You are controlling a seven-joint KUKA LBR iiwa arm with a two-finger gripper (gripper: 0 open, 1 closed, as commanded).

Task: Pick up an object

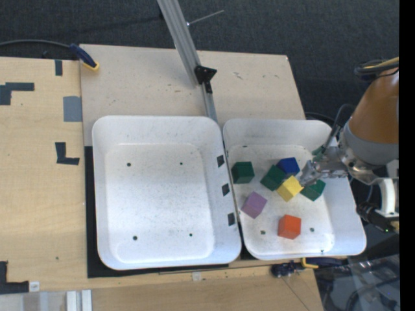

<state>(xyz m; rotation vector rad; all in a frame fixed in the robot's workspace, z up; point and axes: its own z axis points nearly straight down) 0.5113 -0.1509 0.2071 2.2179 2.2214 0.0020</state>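
The gripper (310, 173) is down among the blocks beside the yellow cube (290, 188), spread unclear, so a grasp looks next.

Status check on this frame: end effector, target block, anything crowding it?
End effector low in right bin, at the block cluster. Nearest: yellow block, no grasp visible. Blue block and green block crowd it.
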